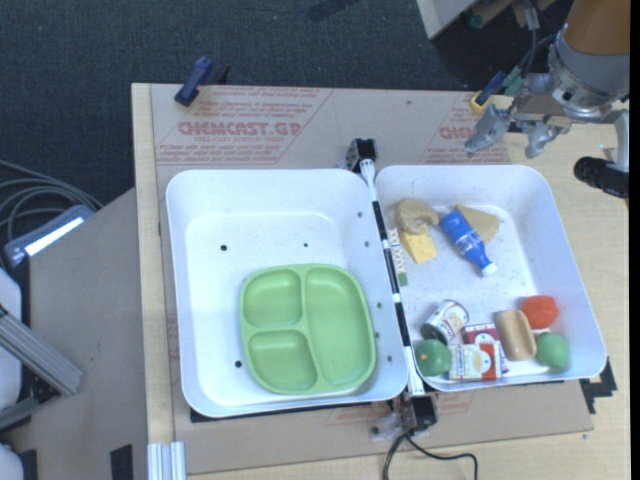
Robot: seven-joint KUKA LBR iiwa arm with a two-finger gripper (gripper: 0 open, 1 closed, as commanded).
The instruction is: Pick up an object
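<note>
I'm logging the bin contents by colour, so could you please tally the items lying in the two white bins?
Green: 3 – divided plate, ball, ball
Blue: 1 – bottle
Tan or yellow: 4 – piece, wedge, block, bun
Red or orange: 2 – tomato-like ball, carton
Silver: 1 – can
Total: 11

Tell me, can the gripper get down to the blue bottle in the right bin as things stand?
Probably yes. The blue bottle lies flat in the right bin with nothing over it; the gripper hangs above the bin's far rim. Tan pieces close beside it could crowd the fingers.
</note>
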